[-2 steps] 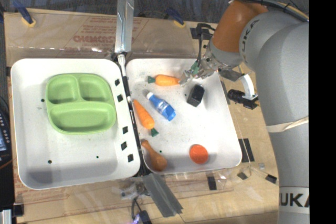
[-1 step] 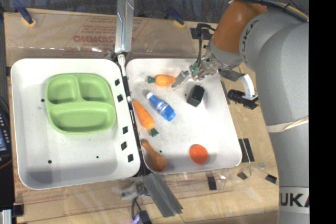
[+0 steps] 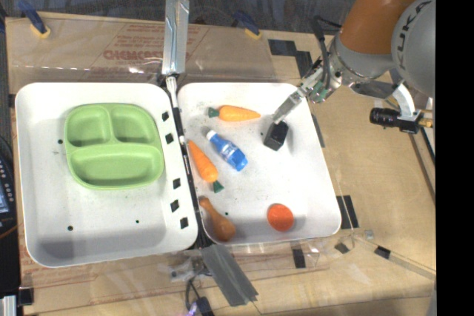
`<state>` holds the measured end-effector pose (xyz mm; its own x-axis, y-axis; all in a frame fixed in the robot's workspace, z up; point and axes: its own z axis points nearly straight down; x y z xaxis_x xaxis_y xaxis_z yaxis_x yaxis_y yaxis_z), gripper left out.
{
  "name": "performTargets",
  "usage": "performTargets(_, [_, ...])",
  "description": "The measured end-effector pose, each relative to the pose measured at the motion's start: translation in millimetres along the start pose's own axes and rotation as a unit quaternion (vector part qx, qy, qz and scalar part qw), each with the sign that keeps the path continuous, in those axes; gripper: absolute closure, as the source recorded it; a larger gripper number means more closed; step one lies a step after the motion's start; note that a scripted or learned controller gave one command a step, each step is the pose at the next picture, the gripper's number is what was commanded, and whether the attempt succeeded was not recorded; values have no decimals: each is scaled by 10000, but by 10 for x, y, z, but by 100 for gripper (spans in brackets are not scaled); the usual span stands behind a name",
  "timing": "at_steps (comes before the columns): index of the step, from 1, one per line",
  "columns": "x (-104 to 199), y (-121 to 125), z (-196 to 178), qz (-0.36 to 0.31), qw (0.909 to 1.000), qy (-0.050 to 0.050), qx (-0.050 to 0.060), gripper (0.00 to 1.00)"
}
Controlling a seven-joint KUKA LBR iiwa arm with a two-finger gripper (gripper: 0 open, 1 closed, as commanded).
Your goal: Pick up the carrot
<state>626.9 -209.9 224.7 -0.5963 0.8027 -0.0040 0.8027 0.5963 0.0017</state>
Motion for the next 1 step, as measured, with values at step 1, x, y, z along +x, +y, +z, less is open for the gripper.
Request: performTargets(1, [22, 378, 709, 3007, 9537, 23, 31, 0])
